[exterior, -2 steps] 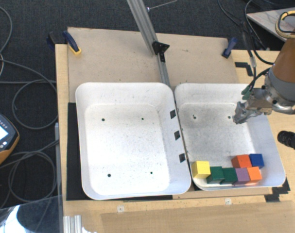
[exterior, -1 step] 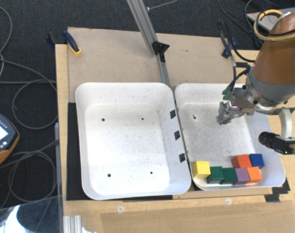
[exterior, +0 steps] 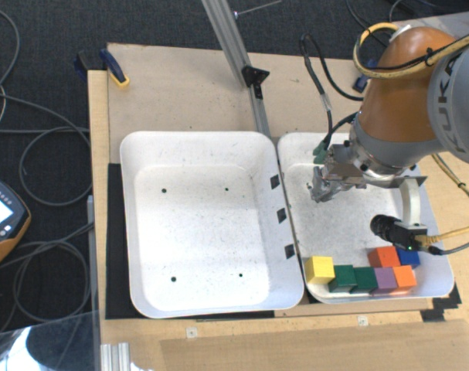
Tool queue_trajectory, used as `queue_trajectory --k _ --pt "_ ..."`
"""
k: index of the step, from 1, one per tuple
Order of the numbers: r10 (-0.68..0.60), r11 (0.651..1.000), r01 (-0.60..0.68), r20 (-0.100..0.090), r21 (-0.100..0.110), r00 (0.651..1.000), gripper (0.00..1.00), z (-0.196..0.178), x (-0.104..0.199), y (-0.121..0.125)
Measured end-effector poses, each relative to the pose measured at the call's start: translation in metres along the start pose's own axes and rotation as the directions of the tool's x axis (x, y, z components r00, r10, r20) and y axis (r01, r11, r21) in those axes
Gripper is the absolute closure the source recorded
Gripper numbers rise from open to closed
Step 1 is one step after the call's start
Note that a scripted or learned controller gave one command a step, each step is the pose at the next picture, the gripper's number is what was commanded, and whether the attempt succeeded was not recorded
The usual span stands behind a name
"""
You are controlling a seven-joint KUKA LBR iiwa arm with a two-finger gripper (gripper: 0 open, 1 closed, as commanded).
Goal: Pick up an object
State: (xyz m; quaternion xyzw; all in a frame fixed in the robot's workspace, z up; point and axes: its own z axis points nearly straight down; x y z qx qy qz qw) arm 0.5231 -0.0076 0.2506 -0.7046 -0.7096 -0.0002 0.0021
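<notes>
My gripper (exterior: 324,192) hangs over the upper left part of the right bin (exterior: 338,222), its fingers pointing down and close together with nothing seen between them. A row of small blocks lies along the bin's near edge: a yellow block (exterior: 321,268), a dark green block (exterior: 344,277), a green block (exterior: 365,278), a purple block (exterior: 385,280), an orange block (exterior: 403,277), a red-orange block (exterior: 386,256) and a blue block (exterior: 409,256). The gripper is well apart from them, up and to the left.
The left bin (exterior: 199,222) lies beside the right one. A slanted metal pole (exterior: 234,45) crosses the back of the bench. A black sensor (exterior: 390,229) on a bracket sits over the right bin near the blocks. Cables trail on the floor at left.
</notes>
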Motion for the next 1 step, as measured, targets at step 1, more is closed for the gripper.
queue_trajectory --k 1 --pt "-0.001 1.000 0.001 0.000 -0.004 1.000 1.00 -0.0073 0.0560 -0.0032"
